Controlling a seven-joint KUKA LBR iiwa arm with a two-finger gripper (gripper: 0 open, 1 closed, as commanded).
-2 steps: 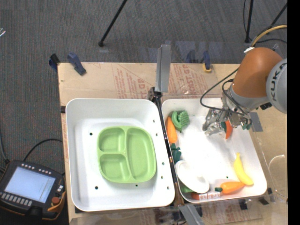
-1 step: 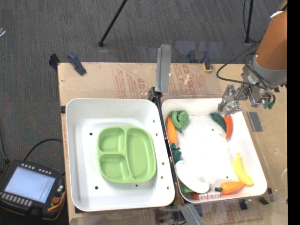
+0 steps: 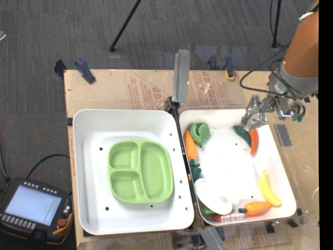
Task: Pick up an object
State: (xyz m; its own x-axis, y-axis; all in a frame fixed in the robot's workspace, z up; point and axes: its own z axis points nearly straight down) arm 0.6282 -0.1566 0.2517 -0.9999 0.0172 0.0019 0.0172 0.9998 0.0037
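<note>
My gripper (image 3: 251, 120) hangs over the far right corner of the right bin (image 3: 285, 171), just above a red pepper (image 3: 254, 140) with a dark green stem (image 3: 241, 133). Nothing shows held in it. In the same bin lie a green ridged toy (image 3: 200, 133), an orange carrot (image 3: 190, 145) along the left wall, dark green pieces (image 3: 195, 169), a white dish (image 3: 214, 196), a yellow banana (image 3: 269, 189) and a second orange carrot (image 3: 256, 208) at the front.
The left bin (image 3: 86, 139) holds a light green divided plate (image 3: 140, 171). A grey upright post (image 3: 181, 79) stands behind the seam between the bins. A teach pendant (image 3: 34, 208) lies at the lower left, off the bench.
</note>
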